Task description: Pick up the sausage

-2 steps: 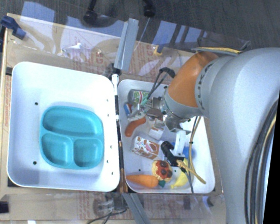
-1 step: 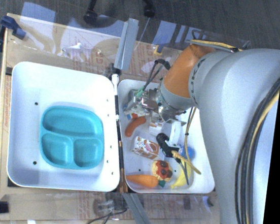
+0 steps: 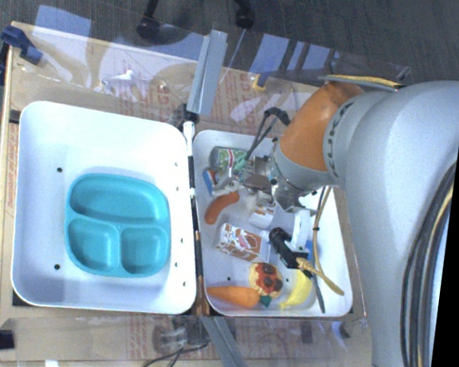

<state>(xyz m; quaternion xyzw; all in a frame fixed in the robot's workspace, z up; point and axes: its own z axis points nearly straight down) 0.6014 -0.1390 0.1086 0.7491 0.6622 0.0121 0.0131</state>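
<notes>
Two shallow white bins sit side by side on the surface (image 3: 77,66). The left bin (image 3: 43,137) holds a teal divided tray (image 3: 115,222) with three compartments, lying flat near the bin's middle. The right bin (image 3: 336,234) is crowded. The sausage (image 3: 221,205), reddish-brown, lies on the bin floor in the upper left part, close to the wall shared with the left bin. It is tilted, with its upper end towards the right and its lower end towards the left wall. Just above it is what looks like a small can (image 3: 228,160) with a green and red label, though the view is poor here and the arm partly hides it. Below the sausage, apart from it, lies a small printed packet (image 3: 239,241). Along the lower edge a carrot (image 3: 234,296) lies lengthwise, with a red-and-yellow item (image 3: 266,277) just beside it and a banana (image 3: 299,290) to that item's right. The grey arm (image 3: 384,157) reaches in from the right, its orange band (image 3: 316,131) over the bin's upper edge. The end effector (image 3: 245,182) is low in the bin, just beside the upper end of the sausage and next to the can. Whether it touches the sausage cannot be told, nor whether it is spread or pressed together. The sausage rests on the bin floor, not lifted.
</notes>
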